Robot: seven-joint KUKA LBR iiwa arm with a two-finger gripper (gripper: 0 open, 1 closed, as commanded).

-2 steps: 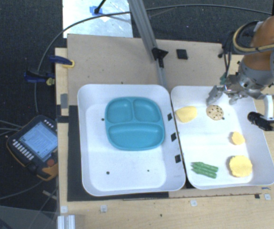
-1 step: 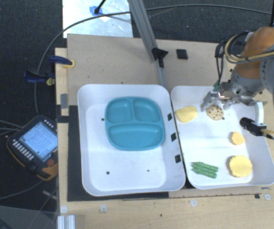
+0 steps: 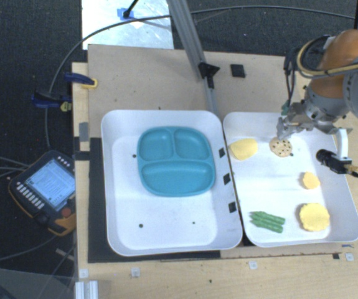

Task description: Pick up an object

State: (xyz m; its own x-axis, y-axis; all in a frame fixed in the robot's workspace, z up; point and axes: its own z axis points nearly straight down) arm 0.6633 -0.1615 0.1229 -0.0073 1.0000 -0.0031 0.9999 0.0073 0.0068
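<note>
In the right bin (image 3: 328,238) lie a yellow lemon-like piece (image 3: 243,149), a round cookie with dark chips (image 3: 281,147), a small yellow-orange chunk (image 3: 310,180), a flat yellow disc (image 3: 314,217) and a bunch of green beans (image 3: 267,221). My gripper (image 3: 284,129) hangs at the far side of this bin, directly above the cookie's far edge. How its tips stand relative to the cookie is too small to make out.
The left bin (image 3: 122,223) holds a blue divided plate (image 3: 175,161). A slanted grey pole (image 3: 188,30) with a black clamp crosses the bench behind the bins. A teach pendant (image 3: 45,189) and cables lie off the bench at left.
</note>
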